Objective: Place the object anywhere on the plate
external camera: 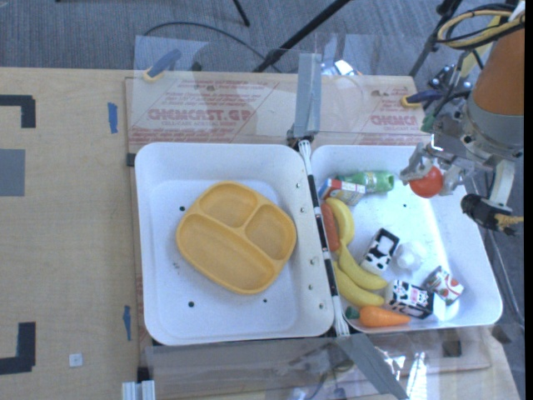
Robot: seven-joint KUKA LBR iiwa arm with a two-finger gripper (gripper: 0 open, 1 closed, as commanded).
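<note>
White plastic bins are sitting side by side on a pale wooden bench (67, 223), with grey carpet and black stand legs lying beyond. We are seeing the yellow divided plate (236, 237) lying in the left bin (158, 307). The gripper (435, 176) is hovering over the right bin's (479, 298) far corner, its fingers clasping a red tomato (425, 183); being round, it is showing no clear long axis. Bananas (354, 269) and a carrot (383, 316) are resting below.

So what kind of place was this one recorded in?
Probably a robot lab bench: two white bins on a taped board, tripod legs on grey carpet, and toy food beside a compartment plate.
</note>
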